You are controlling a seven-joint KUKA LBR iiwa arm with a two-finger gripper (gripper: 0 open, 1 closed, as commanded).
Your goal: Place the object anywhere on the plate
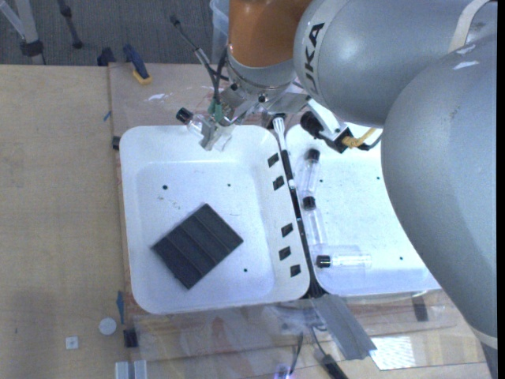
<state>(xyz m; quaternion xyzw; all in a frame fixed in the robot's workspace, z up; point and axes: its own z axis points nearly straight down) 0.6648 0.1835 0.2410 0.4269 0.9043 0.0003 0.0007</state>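
Over the far rim of the left bin [129, 235] hangs the gripper [211, 133], its grip state and load impossible to tell; the dark ridged plate [197, 245] lies well apart toward the near side, so carry over plate centre, descend low, then release.

We see two shallow white bins side by side on the bench: the left bin [142, 212] and the right bin [371, 271]. Along the right bin's left wall lie clear tubes with black caps [310, 188], one behind another, and another clear tube [341, 260] lies crosswise near the front. At the far left of the bench [55, 212] sits a blue clamp [139, 66] (partly on the wooden board). Near the front-left corner we spot a small round grey cap [106, 326].
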